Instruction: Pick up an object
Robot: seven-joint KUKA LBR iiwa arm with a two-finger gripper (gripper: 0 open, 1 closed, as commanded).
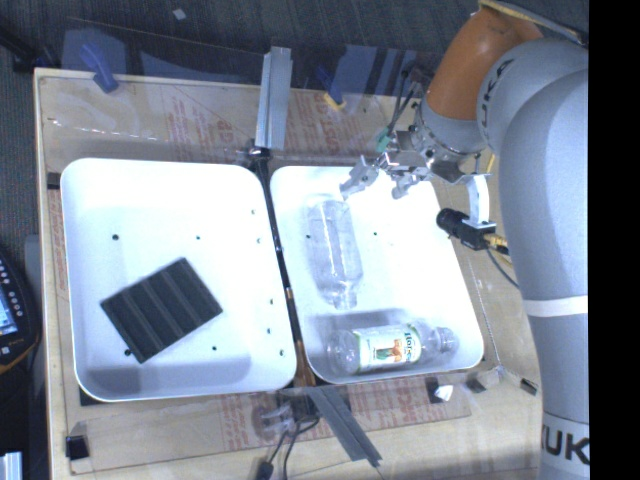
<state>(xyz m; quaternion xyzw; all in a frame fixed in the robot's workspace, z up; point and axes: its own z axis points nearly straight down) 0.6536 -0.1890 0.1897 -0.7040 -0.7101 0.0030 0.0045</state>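
The gripper [383, 179] hangs at the upper centre-right of the frame, over the top edge of the right bin [455, 268]. Its two fingers are spread apart with nothing between them, so it holds nothing. It sits just above the cap end of a clear plastic bottle [333, 248] that lies lengthwise down the bin's left half, next to the divider between the bins. That spot likely puts the open fingers in line for a descent onto the bottle.

A second clear bottle with a green and orange label [392, 348] lies crosswise along the lower wall of the same bin, its neck pointing to the right. Pressed against that wall, it leaves little room for a finger on its lower side, so it looks like the harder target.

In the left bin [90, 183] a dark ribbed flat panel [161, 309] lies at a slant in the lower-left area, well apart from the gripper. Being flat on the floor, it probably offers little to pinch.
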